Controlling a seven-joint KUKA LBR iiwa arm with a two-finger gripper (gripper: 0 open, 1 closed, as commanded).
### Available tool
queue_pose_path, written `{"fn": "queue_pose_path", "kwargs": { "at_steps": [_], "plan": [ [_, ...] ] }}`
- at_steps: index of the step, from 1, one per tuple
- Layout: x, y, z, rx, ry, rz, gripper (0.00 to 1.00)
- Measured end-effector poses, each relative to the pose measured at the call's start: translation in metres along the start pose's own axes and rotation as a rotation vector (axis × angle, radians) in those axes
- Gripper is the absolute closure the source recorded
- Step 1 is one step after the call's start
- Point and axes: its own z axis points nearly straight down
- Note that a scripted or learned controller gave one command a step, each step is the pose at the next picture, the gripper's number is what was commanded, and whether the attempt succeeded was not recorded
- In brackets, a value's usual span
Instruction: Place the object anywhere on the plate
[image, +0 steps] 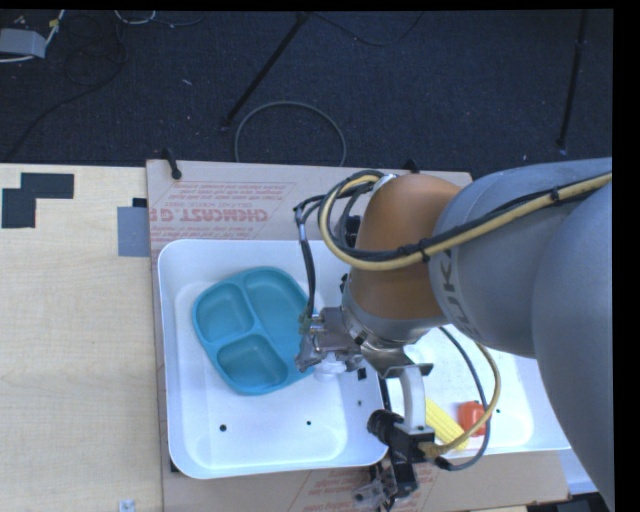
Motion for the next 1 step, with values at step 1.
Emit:
{"fn": "queue_pose_path", "kwargs": {
  "at_steps": [1],
  "plan": [
    [-0.0018, 0.0003, -0.0004, -0.001, -0.001, 0.002, 0.00]
  ]
}}
